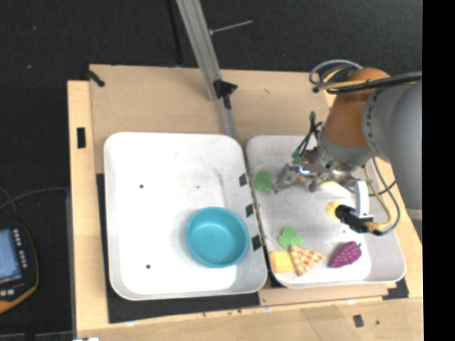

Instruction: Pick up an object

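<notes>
My gripper (298, 184) hangs over the upper part of the right bin (384, 261), open, with only bare bin floor showing between its fingers. A small round green piece (264, 181) lies just left of it, by the bin's left wall. Toward the bin's front lie a green leafy piece (289, 236), a yellow block (281, 262), a pizza slice (306, 259) and a purple bunch of grapes (345, 253). None of these touches the gripper.
A blue bowl (216, 236) sits in the left bin (142, 162), near its front right corner. A grey metal pole (202, 48) slants down from the top to the wall between the bins. The arm's grey and orange body (370, 126) covers the right bin's far right corner.
</notes>
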You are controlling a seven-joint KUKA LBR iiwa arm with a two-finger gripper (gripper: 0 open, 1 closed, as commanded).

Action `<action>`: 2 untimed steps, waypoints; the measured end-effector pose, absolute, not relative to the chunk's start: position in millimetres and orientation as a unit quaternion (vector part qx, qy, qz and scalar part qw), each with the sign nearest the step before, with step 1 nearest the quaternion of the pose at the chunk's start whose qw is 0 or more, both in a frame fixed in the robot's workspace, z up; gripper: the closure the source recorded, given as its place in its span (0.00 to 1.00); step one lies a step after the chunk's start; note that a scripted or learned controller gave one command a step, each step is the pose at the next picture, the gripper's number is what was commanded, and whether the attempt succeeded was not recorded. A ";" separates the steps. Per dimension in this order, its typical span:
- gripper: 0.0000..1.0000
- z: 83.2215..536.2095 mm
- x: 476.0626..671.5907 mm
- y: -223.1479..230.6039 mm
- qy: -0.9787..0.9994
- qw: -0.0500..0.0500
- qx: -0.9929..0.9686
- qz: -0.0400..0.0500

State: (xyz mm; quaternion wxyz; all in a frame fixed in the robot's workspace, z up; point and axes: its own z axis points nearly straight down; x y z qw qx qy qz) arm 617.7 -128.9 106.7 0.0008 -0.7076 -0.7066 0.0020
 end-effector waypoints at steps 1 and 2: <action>1.00 121.4 619.8 -130.1 -0.705 -0.002 -0.709 -0.001; 1.00 177.3 631.6 -133.8 -0.708 -0.003 -0.707 -0.002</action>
